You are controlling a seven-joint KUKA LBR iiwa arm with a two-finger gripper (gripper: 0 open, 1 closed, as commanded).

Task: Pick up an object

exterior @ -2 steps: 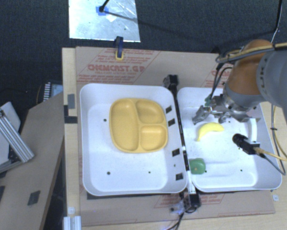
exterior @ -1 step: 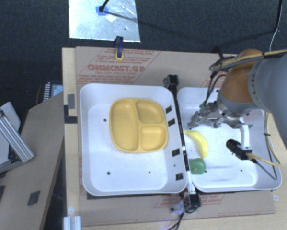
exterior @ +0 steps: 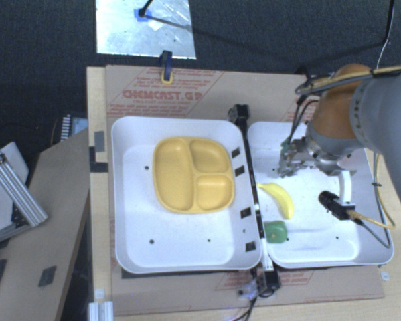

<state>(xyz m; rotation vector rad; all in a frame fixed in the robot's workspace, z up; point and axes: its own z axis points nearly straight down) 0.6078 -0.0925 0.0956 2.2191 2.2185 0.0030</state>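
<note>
While the fingers (exterior: 285,166) hang low in the right bin (exterior: 361,249), open or shut I cannot tell, a banana (exterior: 279,198) lies just below them.

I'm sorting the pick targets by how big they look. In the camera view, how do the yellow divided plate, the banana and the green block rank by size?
Largest to smallest:
1. yellow divided plate, in the left bin
2. banana, in the right bin
3. green block, just below the banana

Fixed overhead view, slanted, over both bins (exterior: 130,179)
</note>
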